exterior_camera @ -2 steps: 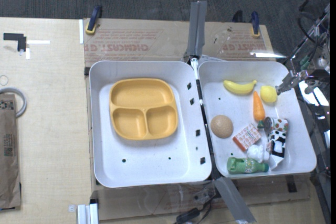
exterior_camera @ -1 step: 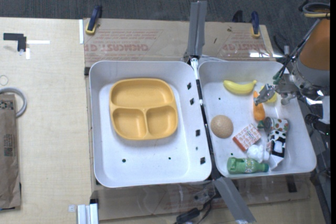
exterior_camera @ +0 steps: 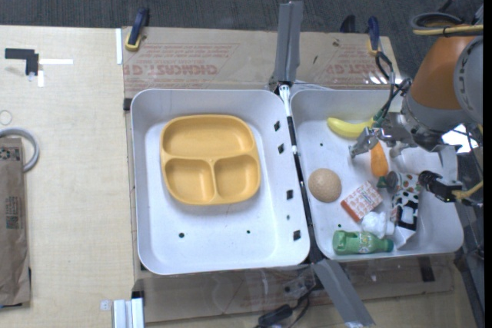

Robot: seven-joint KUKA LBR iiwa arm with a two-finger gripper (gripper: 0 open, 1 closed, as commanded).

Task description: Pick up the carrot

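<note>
Down in the right bin (exterior_camera: 438,230), the gripper (exterior_camera: 374,144) sits at the upper end of the carrot (exterior_camera: 379,160); whether it is gripping cannot be told from this slanted view, since the metal parts crowd together there. Just beside the carrot's top lies a banana (exterior_camera: 348,127), toward the bin's far wall; below and left rests a round tan ball (exterior_camera: 325,185); a small red-and-white packet (exterior_camera: 361,200) lies near it; a green bottle (exterior_camera: 361,243) lies along the near wall. Well apart, the left bin (exterior_camera: 146,188) holds a yellow divided plate (exterior_camera: 209,158).
</note>
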